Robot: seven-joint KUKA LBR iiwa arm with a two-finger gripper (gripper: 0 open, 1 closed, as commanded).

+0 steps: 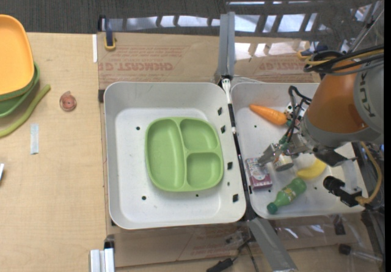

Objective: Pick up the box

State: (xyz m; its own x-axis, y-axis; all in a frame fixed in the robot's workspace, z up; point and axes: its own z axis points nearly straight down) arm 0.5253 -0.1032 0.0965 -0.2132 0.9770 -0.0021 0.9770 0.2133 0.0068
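The box (259,174) is small, pink and white, and lies flat near the left wall of the right bin (264,95). My gripper (277,157) hangs just above and to the right of it, at the end of the grey arm with the orange band (335,109). Its metal fingers (267,156) stand apart with nothing between them, so the gripper is open. The box lies free on the bin floor, just below the nearer fingertip.
In the right bin lie an orange carrot (269,113) at the back, a green bottle (286,195) at the front and a yellow fruit (311,170) partly under the arm. The left bin (122,142) holds a green divided plate (184,153).
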